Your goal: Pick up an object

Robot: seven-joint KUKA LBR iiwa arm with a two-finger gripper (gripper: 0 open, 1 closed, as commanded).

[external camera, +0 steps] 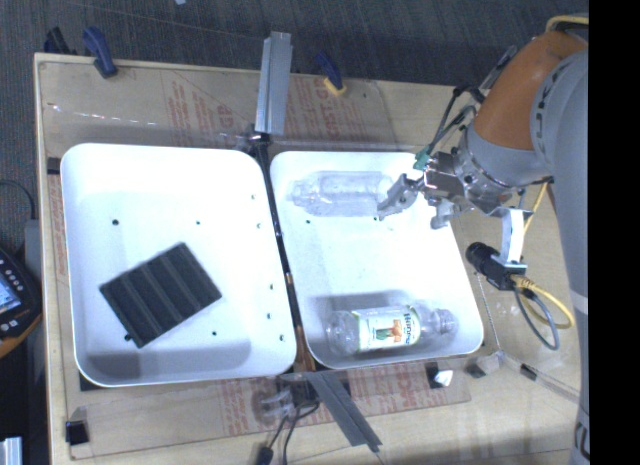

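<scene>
Clear crinkled plastic bottle lies just beside the metal fingers, spread open, gripping nothing.

Arm cut off by right edge; pincer grip unclear.

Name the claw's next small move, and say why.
Probably a short shift toward the clear bottle in the right bin, then down. The claw sits just off the bottle's near end with nothing between its fingers.
</scene>
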